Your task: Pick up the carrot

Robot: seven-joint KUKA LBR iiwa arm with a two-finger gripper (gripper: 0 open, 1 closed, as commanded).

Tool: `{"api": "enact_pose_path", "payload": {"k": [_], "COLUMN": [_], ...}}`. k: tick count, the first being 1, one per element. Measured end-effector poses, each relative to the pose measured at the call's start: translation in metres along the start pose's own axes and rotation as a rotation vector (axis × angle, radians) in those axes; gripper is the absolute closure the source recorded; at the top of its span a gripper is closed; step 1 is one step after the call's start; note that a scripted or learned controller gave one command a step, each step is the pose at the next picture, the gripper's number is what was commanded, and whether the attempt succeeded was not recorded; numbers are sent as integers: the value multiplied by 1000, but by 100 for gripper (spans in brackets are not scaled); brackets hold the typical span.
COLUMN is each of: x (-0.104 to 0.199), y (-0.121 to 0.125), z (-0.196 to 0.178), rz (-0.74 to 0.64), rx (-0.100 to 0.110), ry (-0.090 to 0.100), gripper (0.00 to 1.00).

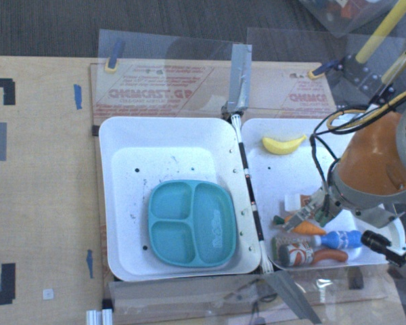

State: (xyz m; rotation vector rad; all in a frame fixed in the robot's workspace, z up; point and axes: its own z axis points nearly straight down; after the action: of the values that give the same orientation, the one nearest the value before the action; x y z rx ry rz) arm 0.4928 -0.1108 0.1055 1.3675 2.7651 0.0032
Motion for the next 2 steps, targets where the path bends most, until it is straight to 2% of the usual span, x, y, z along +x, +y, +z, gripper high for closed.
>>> {"api": "enact_pose_path", "payload": {"k": [1,2], "x": [-4,48], "y": [2,41], "z": [-11,-80], "rz": [3,230], "rx": [-9,31], "ry": [-12,44], "gripper": [100,100]}}
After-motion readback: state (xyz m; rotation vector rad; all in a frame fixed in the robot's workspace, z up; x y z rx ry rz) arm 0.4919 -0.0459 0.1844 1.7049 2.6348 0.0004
